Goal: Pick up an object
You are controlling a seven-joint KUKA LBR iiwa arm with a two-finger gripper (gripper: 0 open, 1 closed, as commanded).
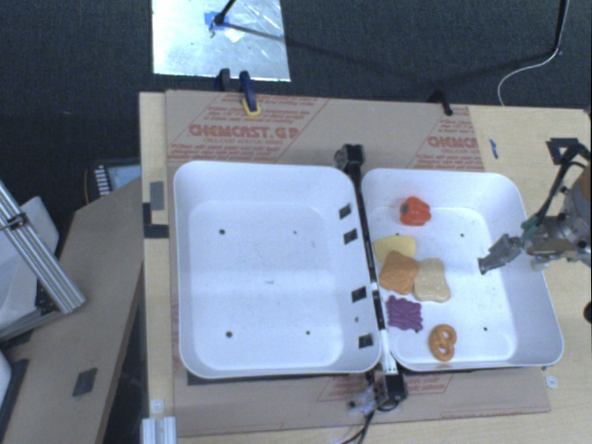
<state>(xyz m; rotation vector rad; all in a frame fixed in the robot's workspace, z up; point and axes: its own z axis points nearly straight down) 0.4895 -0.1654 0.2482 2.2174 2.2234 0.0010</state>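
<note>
A robot gripper hovered over the right bin, apart from the toy foods.

Its fingers held nothing; how wide they stood could not be told. The foods clustered near the divider: orange pepper, yellow slice, two bread-like pieces, purple item, pretzel. The isolated pepper or pretzel looked easiest to take. Cardboard beneath read "CHEMCAST".

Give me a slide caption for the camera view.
Gripper hovers over the right bin, right of six toy foods clustered near the divider.
</note>
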